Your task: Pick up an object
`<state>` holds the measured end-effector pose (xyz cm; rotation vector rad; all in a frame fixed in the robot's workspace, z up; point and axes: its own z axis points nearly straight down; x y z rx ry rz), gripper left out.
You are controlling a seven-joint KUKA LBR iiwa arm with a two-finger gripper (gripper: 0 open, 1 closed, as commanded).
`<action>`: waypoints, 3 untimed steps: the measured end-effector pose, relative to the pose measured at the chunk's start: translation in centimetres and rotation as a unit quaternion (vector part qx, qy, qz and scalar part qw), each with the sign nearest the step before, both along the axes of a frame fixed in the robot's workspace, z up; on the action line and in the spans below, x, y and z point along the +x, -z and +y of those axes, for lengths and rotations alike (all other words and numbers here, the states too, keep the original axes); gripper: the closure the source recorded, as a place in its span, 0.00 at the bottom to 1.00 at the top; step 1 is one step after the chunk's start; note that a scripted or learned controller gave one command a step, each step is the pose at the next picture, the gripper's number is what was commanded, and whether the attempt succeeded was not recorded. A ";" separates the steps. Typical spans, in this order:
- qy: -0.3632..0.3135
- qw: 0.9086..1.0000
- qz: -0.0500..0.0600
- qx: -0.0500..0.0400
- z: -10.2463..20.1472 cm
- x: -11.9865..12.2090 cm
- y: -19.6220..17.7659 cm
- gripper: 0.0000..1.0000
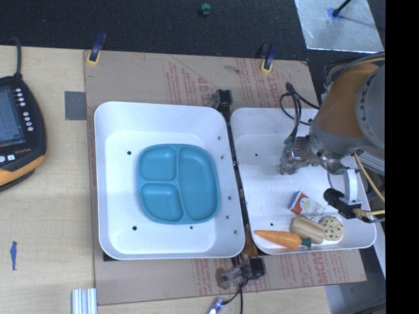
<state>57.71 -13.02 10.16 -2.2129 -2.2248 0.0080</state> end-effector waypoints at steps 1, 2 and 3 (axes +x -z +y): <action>0.000 1.000 0.000 0.000 0.0 0.0 0.0 0.00; 0.000 1.000 -0.001 0.000 -2.2 -6.0 1.0 0.00; 0.001 1.000 -0.001 0.001 -6.8 -7.8 1.0 0.00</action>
